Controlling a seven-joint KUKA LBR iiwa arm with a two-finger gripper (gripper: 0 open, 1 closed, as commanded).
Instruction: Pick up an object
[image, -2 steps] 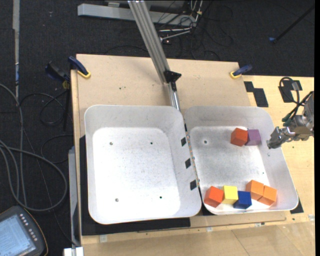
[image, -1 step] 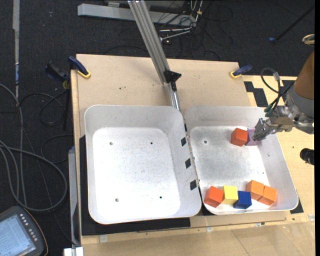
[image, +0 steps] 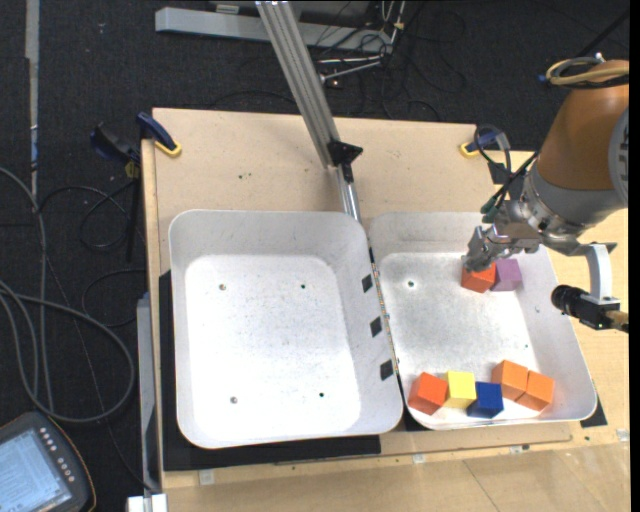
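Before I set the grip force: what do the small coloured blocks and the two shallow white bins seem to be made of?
The small coloured blocks look like soft foam or matte painted wood: flat, dull faces with no glare; the look leaves it open. The two shallow white bins look like moulded plastic or enamelled metal: smooth rounded walls, faint sheen, dark speckles. The gripper sits over an orange block.

Tan desk (image: 260, 160), square-cornered, bearing two shallow white bins side by side: left bin (image: 190, 300) and right bin (image: 570, 350), rims touching along the middle. Clamps at two far corners: left clamp (image: 155, 132), right clamp (image: 484, 140).
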